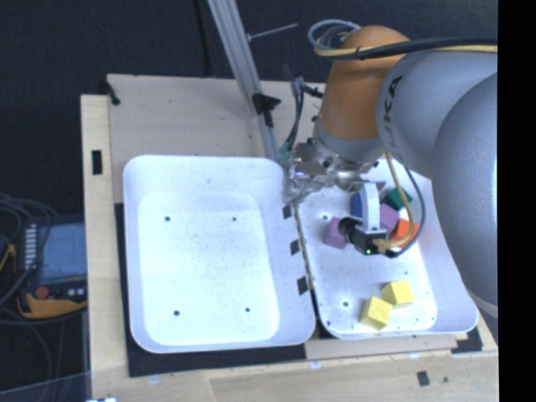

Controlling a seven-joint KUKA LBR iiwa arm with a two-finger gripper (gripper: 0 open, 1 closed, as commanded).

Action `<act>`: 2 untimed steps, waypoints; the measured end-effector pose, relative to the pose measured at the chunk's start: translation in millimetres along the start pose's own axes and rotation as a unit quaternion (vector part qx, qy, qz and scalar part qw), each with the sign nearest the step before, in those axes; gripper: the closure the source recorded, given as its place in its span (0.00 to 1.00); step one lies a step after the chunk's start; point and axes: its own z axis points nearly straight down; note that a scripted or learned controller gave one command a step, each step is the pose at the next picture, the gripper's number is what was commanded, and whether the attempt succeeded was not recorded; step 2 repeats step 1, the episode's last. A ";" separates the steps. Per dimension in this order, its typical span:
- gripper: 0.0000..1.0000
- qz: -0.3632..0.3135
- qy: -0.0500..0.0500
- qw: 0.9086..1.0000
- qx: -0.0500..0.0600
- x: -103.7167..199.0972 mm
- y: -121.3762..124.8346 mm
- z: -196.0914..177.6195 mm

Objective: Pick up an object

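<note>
Bench (96,224) of pale wood lies below the fixed camera, bearing two shallow white bins side by side. On the picture's left sits the left bin (205,254), its floor speckled and marked with four small dark dots. On the right sits the right bin (335,308), partly covered by the arm (435,115), whose grey bulk and orange band come in from the right edge and hang over the bin's upper half. Below the band the wrist ends in the gripper (368,224), low over the middle of the right bin; a blue-and-white part and a small green light show at its tip, with cables looping round it. Whether the pincer is apart, together or clamped on something cannot be told from this slant, since the wrist body and cables hide the tip. Just beside it to the left lies a purple block (336,234), near but not visibly gripped. Close on the other side, half hidden behind the cables, are a green block (394,198), an orange block (404,227) and a second purple piece (389,217), bunched together. Nearer the bin's front edge, well apart from the gripper, rest two yellow blocks (377,311), close to each other, one a little higher and further right. A slanted metal rail (239,57) rises from between the bins toward the top. A handheld controller (54,262) with a screen lies off the bench at the far left.
</note>
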 end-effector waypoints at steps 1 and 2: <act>1.00 0.000 0.000 1.000 0.001 48.0 9.9 1.1; 1.00 0.000 0.000 1.000 0.001 48.0 9.9 1.1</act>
